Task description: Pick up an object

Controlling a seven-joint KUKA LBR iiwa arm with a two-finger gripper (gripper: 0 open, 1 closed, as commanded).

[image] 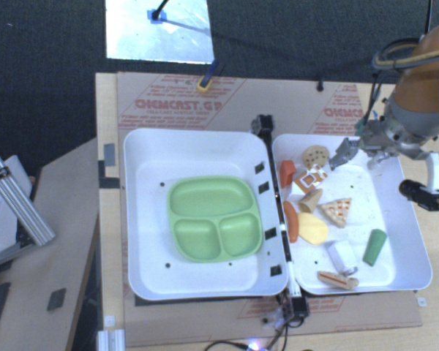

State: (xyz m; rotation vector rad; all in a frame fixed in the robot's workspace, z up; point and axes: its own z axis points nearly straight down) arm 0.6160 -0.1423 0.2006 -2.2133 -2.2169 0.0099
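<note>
A green divided plate [211, 219] is lying in the left bin [143, 159]. Toy foods are sitting in the right bin [402, 218]: a cookie [315, 155], a pizza slice [336, 210], a green cylinder [374, 246]. The gripper [344, 154] is hovering beside the cookie; whether it is open or closed, one cannot tell.

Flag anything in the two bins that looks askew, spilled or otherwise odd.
Nothing looks damaged or spilled. The green divided plate sits slightly skewed in the left bin, and the toy food, such as the pizza slice, lies jumbled in the right bin.
</note>
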